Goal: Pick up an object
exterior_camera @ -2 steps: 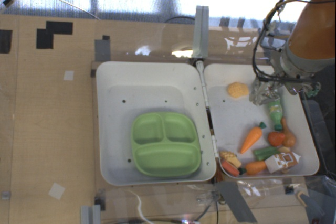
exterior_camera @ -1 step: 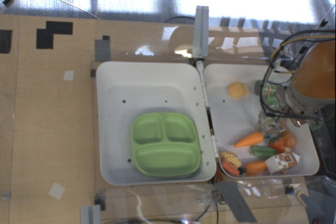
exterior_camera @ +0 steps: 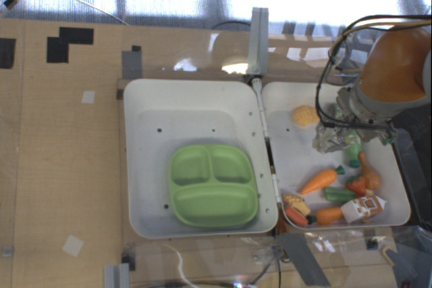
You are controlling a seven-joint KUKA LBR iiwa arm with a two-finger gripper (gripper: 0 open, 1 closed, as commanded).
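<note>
1. Sunlight washes the floor beyond the wooden bench [exterior_camera: 61, 165], which bears two white bins side by side, so one can serve as source and the other as destination.
2. A green divided plate [exterior_camera: 212, 185] lies flat in the left bin [exterior_camera: 145, 118], apart from the toy food.
3. Toy food crowds the right bin [exterior_camera: 283, 111]: a yellow piece [exterior_camera: 305, 116] near the back, a carrot [exterior_camera: 318, 180], green and orange vegetables and a small carton [exterior_camera: 362, 208] toward the front.
4. The gripper [exterior_camera: 335, 138] hangs low over the right bin's middle, just behind the carrot, probably lined up for a grasp.
5. Its fingers blur together; I cannot tell whether they are spread or closed.
</note>
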